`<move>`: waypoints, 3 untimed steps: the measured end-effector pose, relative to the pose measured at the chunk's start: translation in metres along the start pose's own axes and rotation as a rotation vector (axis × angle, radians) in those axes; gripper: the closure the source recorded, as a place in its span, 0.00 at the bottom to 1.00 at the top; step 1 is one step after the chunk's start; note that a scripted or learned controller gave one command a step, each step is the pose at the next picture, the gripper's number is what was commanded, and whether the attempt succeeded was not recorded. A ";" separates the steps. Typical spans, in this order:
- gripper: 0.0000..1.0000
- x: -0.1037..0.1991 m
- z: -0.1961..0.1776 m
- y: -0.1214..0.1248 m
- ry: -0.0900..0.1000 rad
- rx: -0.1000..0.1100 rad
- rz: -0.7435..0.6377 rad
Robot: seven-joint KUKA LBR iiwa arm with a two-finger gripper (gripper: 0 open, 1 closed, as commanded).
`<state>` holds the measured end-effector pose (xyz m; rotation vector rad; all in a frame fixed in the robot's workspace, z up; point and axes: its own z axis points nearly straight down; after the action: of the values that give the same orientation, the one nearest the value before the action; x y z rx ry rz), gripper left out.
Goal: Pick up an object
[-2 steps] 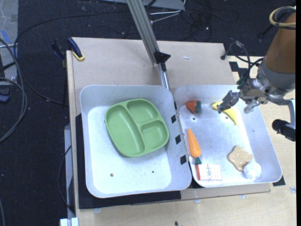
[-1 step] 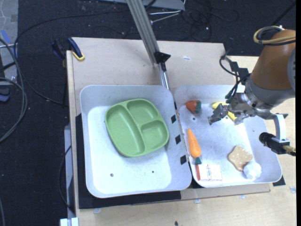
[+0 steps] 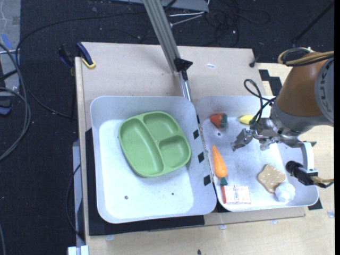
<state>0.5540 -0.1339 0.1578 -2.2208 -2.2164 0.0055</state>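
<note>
In the camera view, two white bins sat side by side on the desk (image 3: 133,62). The left bin (image 3: 106,195) carried a green divided plate (image 3: 154,142), lying flat near the bin's middle and slightly toward its far edge.

The right bin (image 3: 234,102) held the small objects. A carrot (image 3: 219,162) lay along its left edge, pointing from far to near. A red strawberry (image 3: 217,120) rested near the far left corner, and a yellow piece (image 3: 245,119) lay just beside it toward the far edge, partly hidden by the arm. A red and white box (image 3: 235,194) lay at the near left corner. A tan slice of bread (image 3: 271,177) lay toward the near right corner, with a pale round object (image 3: 285,193) just beside it, near the near edge.

The arm reached in from the right, and its jaws (image 3: 240,140) hung over the middle of the right bin, between the strawberry and the bread. They looked spread apart, with nothing between them, apart from every object.
</note>
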 end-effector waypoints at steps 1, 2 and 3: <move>0.00 0.004 0.044 -0.001 0.000 -0.001 -0.001; 1.00 0.003 0.031 0.000 -0.001 -0.006 -0.001; 1.00 0.003 -0.024 -0.009 -0.002 -0.010 -0.001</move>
<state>0.5449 -0.1311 0.1823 -2.2252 -2.2237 -0.0037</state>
